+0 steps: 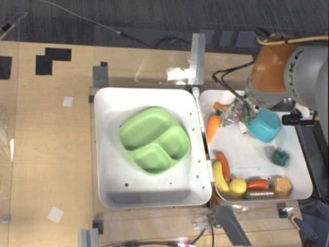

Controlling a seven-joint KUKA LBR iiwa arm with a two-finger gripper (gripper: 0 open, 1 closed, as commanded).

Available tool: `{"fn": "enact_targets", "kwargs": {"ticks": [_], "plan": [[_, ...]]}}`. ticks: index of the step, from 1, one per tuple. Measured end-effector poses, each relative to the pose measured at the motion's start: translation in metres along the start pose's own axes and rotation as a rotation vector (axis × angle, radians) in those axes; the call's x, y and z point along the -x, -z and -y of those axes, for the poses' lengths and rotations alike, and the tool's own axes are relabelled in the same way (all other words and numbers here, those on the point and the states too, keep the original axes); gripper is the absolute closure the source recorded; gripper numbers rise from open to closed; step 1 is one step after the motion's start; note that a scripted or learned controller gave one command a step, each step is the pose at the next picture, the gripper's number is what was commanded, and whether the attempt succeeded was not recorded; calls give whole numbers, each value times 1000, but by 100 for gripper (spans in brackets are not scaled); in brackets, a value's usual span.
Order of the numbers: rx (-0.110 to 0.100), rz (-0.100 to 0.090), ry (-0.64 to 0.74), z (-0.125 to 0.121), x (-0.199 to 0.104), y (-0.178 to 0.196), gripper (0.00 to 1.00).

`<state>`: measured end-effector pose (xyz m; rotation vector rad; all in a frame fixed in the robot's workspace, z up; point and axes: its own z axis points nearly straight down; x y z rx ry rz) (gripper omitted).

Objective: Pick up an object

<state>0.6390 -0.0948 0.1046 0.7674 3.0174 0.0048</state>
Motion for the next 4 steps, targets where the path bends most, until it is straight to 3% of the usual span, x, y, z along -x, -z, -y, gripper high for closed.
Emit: {"fn": "enact_targets", "kwargs": {"ticks": [1, 2, 3, 4], "plan": [[-3, -10, 1, 1, -2, -2, 0], [-5, -13, -77, 24, -57, -13, 0], [-3, -8, -275, 42, -77, -12, 0], [-4, -6, -331, 73, -112, -10, 0]]}}
